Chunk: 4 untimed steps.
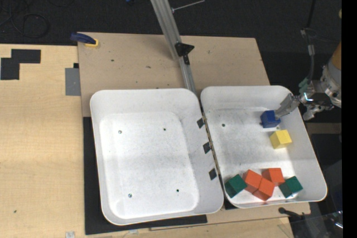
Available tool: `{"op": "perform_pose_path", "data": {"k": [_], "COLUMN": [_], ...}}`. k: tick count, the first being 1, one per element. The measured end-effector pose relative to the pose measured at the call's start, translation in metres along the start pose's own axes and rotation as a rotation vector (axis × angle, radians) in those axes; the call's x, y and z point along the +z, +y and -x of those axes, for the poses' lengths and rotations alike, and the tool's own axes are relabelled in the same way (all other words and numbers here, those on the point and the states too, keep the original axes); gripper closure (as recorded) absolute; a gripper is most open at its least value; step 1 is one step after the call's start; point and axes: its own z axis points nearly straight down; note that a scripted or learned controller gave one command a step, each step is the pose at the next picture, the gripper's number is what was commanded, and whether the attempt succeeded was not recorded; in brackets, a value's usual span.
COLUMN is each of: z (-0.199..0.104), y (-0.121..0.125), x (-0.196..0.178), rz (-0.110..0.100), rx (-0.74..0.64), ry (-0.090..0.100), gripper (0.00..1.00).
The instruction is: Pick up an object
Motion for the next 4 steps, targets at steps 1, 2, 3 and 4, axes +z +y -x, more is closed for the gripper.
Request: {"op": "perform_pose_path", "data": {"k": [1, 2, 3, 4], "z": [0.000, 0.008, 0.008, 0.009], "y": [0.001, -0.006, -0.009, -0.014], "x": [-0.003, 0.052, 0.096, 0.136], "rz": [0.004, -0.001, 0.000, 0.016], "rx": [-0.001, 0.002, 0.000, 0.002], "ry": [-0.001, 0.000, 0.000, -0.011], "gripper": [0.00, 0.00, 0.00, 0.00]}}
